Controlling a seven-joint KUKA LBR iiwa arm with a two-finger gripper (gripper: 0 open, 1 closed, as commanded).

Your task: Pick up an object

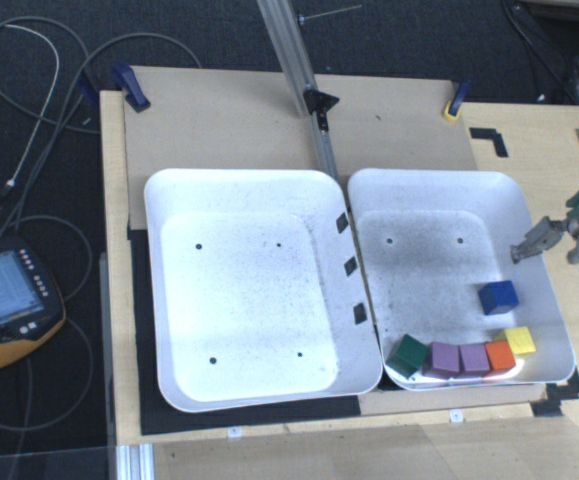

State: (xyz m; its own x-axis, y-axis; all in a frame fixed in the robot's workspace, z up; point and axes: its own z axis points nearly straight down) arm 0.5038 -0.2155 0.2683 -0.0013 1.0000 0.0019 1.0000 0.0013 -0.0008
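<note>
White plastic walls of the right-hand shallow bin [529,208] carry every loose object. Along its near edge runs a row of small blocks: a green cube [407,354] toward the near left corner, then a purple cube [446,358], a second purple-pink cube [474,357], an orange-red block [499,356] and a yellow cube [520,341] nearest the near right corner, each touching its neighbour. Just beyond the yellow one, apart from the row, lies a blue cube [497,297] by the right wall. Farther back, over the right rim, hangs the grey two-finger gripper [547,244]; its fingers stand apart with nothing between them, and the blue cube lies nearer the near edge than they do, not touching. The left white bin [169,198] sits alongside. A grey metal bar [287,38] slants in from the bench's far edge.
</note>
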